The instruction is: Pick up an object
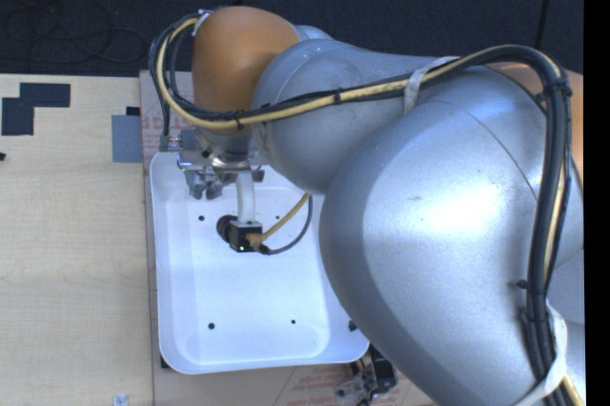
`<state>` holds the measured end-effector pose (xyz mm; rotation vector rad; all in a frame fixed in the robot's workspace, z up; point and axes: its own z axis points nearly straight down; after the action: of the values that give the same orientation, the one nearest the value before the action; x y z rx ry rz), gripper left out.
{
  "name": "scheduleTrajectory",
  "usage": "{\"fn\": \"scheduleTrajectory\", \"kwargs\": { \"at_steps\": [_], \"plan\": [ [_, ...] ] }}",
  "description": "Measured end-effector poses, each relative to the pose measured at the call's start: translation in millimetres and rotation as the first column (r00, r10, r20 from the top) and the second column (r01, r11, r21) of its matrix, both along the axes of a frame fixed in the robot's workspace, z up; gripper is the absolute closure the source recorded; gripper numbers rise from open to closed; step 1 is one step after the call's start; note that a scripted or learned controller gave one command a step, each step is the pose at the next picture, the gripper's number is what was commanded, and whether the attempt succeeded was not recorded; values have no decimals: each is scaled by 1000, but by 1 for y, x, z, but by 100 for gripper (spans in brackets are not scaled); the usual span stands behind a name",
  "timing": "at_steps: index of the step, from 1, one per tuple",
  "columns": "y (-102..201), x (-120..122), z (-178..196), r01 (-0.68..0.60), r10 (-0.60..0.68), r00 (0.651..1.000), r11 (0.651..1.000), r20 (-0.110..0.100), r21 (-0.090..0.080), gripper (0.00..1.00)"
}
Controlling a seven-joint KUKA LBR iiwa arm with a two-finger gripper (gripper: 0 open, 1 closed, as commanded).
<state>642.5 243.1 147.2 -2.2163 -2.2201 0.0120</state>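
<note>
My gripper (206,189) hangs low over the far left corner of a shallow white bin (238,328), close to the bin's back wall. It points down from the orange wrist band (238,47). The bin floor that I can see carries only a few small dark dots. My grey arm reaches across from the right and hides the right side of this bin and whatever lies beyond it.
A pale wooden bench top (67,252) runs along the left of the bin, with black (33,104) and grey (125,137) patches on it at the back. Brown cardboard (305,385) shows below the bin's front edge.
</note>
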Motion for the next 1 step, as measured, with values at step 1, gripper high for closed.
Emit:
{"fn": "scheduleTrajectory", "kwargs": {
  "at_steps": [1],
  "plan": [
    [0, 1, 5, 0, 0, 1000, 1000, 5, 0, 0]
  ]
}}
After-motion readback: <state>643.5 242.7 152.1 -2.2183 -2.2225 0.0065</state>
